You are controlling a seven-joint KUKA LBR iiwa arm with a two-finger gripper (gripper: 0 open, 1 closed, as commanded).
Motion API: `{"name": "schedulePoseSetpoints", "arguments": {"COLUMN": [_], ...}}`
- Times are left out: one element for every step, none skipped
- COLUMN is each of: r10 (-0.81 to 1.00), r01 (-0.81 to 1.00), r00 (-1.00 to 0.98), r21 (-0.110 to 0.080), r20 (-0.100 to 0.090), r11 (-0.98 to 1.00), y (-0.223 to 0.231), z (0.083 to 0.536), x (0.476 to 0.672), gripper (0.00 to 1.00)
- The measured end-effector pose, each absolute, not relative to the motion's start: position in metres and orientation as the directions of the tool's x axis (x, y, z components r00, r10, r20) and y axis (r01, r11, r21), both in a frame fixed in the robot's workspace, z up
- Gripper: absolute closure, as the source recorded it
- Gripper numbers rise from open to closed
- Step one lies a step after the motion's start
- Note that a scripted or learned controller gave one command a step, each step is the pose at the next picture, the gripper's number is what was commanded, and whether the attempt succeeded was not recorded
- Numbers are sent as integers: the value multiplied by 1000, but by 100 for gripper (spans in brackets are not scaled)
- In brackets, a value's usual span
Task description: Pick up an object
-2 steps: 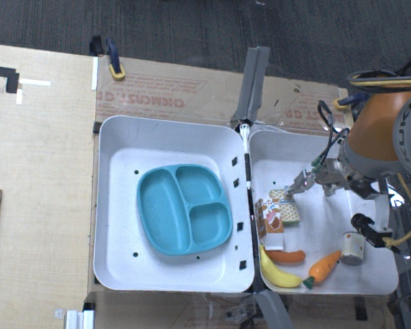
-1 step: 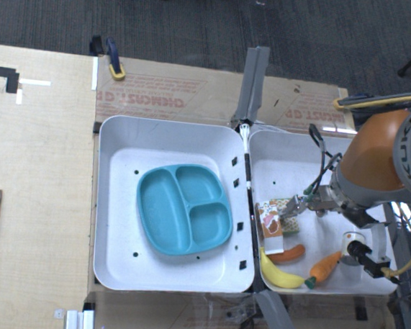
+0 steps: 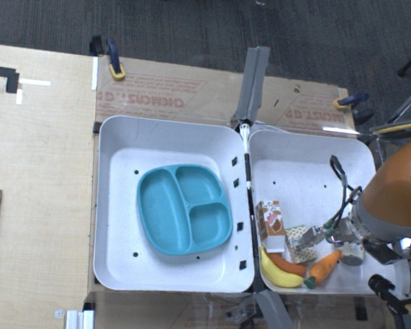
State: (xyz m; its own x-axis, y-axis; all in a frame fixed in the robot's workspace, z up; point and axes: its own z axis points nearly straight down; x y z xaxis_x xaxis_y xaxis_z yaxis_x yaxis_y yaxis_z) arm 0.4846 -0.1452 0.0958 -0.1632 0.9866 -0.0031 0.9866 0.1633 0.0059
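Arm enters from the right, orange band above the wrist; end effector (image 3: 319, 235) low in the right bin (image 3: 303, 159), at the cluster of items near the bin's front wall. Whether it is wide, narrow or holding anything: cannot tell, the tip merges with the clutter. Cluster: brown snack box (image 3: 272, 219) lying flat, crumpled silver wrapper (image 3: 299, 238) just beside it, banana (image 3: 279, 273) along the front wall, toy carrot (image 3: 323, 268) angled beside the banana, red-orange piece (image 3: 288, 264) between them. Left bin (image 3: 109, 187) holds a teal divided plate (image 3: 184, 209), flat, roughly centred. Both bins rest on the table (image 3: 30, 179).
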Motion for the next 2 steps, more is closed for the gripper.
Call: {"name": "schedulePoseSetpoints", "arguments": {"r10": [995,998], "r01": [995,998], "r00": [-103,-57], "r21": [13,3], "r20": [-5,-2], "r11": [103,57], "y": [-169,-148], "z": [98,94], "x": [594,660], "gripper": [0,0]}}
